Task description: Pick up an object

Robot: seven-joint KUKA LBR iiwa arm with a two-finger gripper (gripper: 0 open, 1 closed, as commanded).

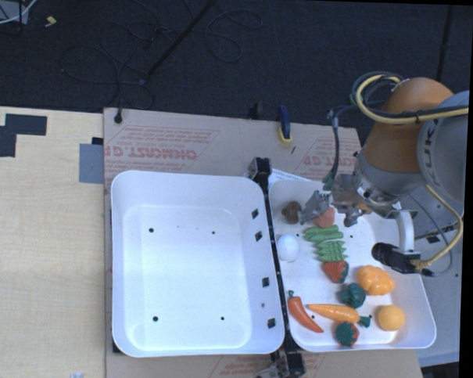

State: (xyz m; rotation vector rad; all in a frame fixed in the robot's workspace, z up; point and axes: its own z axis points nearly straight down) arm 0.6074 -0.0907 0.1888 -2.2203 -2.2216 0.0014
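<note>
Gripper (320, 209): low in right bin (418, 329), over pink toy (325, 219); finger state unclear.
Progress: nothing visibly lifted; grasp pending.

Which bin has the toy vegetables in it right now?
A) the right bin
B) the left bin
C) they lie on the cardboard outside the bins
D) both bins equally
A: the carrot, the orange pepper, the white egg and the other toy foods all lie in the right bin, under the arm's gripper.
</note>
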